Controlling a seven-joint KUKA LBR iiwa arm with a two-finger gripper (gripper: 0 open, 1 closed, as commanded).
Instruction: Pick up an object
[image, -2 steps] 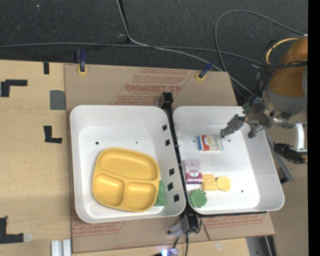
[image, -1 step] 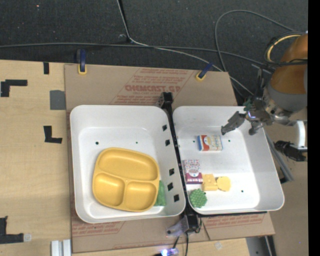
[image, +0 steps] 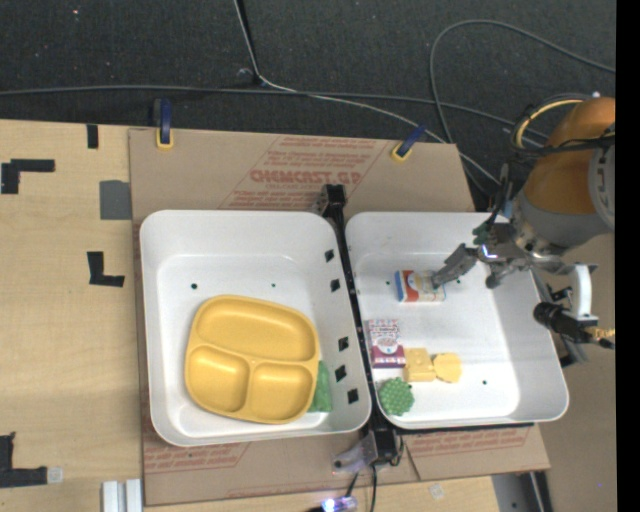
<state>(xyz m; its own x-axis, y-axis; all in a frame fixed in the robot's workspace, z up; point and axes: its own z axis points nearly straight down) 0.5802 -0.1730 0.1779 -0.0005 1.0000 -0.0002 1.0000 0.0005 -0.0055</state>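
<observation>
The tool (image: 437, 283) reaches down to the small carton (image: 409, 286) in the right bin (image: 520, 390), its closing state I cannot tell; next it must grip and lift.

Tool (image: 437, 281) low, arm (image: 560, 190) slanted leftward

Glossy yellow plastic tray (image: 252, 358), smooth white bins (image: 160, 330), matt cardboard sheet (image: 290, 175)

Dark carpet (image: 300, 40) behind; black cables (image: 250, 70) across it; cardboard sheet (image: 300, 175) on wooden bench (image: 60, 300).
</observation>
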